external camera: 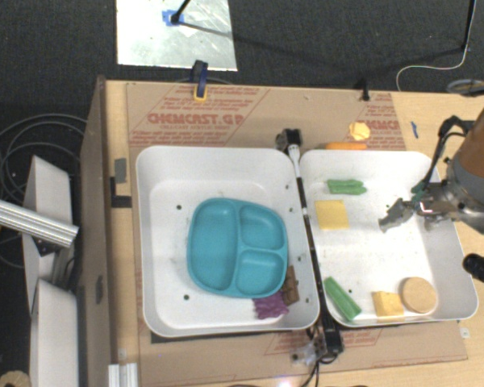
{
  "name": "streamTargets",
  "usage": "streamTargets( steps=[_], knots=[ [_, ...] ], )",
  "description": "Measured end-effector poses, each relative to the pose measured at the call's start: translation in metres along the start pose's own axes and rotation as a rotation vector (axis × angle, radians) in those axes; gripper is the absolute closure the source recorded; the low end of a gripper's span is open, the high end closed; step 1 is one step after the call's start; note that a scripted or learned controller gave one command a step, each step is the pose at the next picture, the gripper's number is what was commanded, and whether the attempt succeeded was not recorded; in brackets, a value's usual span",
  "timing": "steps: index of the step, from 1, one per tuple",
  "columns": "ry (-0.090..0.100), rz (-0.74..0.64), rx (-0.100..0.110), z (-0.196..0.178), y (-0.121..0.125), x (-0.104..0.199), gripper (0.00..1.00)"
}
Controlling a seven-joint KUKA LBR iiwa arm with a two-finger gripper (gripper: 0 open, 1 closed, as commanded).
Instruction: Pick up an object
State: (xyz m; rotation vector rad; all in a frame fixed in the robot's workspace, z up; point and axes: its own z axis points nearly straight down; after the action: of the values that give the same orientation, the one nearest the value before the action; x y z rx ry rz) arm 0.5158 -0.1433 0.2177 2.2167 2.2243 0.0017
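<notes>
Where the counter (226, 107) comes nearest the camera, along the bottom of the view, 2 shallow white bins sit side by side, touching along a dark seam. At the near edge of the left bin (165, 180) a small purple piece (268, 305) lies just beside a brown piece (291, 288), both against the near rim of a teal divided plate (236, 247) with 3 compartments, which lies flat in the middle of that bin.

Along the near edge of the right bin (448, 297) lie 3 things in a row: a green strip (341, 297) set at a slant by the seam, a yellow block (387, 303) beside it, and a tan round disc (419, 294) touching or nearly touching the block on its right. Farther back, a flat yellow square (331, 214) rests close to the seam, and beyond it a second, shorter green piece (345, 186) lies near the far wall. On the cardboard past the far rim sit an orange stick (346, 145) and a small yellowish round thing (360, 131).

Reaching in from the right, the grey arm (477, 164) carries the pincer (399, 214) over the middle of the right bin, right of the yellow square and apart from it. Its dark fingers point left and look slightly parted, with nothing visible between them; bare white bin floor shows beneath.
</notes>
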Motion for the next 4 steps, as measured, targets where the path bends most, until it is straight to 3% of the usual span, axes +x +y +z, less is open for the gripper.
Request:
streamTargets(
  steps=[1, 2, 3, 4],
  knots=[
    [0.002, -0.005, 0.005, 0.126, 0.061, 0.029, 0.00],
    [0.001, 0.009, 0.009, 0.134, -0.035, -0.010, 0.00],
    [0.001, -0.012, -0.012, 0.027, 0.020, 0.094, 0.00],
    [0.000, 0.007, 0.005, 0.064, -0.031, 0.058, 0.00]
  ],
)
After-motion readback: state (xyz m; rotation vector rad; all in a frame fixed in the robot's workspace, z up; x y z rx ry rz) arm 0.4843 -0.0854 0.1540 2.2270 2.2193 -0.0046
